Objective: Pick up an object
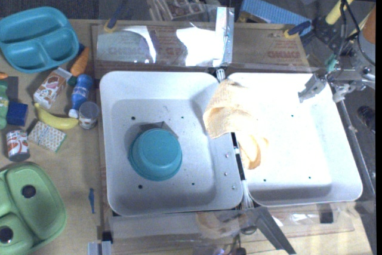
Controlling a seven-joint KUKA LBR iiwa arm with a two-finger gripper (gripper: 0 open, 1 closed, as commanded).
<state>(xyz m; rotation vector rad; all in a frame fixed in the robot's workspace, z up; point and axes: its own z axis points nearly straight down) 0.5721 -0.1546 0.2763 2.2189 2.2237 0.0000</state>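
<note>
A teal bowl (156,154) lies upside down in the left white bin (113,98). A tan cloth (230,113) is draped over the divider between the bins, and its orange-streaked end (253,151) reaches into the right bin (298,170). My gripper (325,91) hangs over the right bin's far right corner, well apart from the cloth and the bowl. It is open, with nothing between its fingers.
Left of the bins the bench bears a blue divided tray (39,36), a banana (55,118), a small can (88,114), a blue bottle (80,92), cartons and a green dish (27,209). A cardboard wall (203,48) stands behind the bins.
</note>
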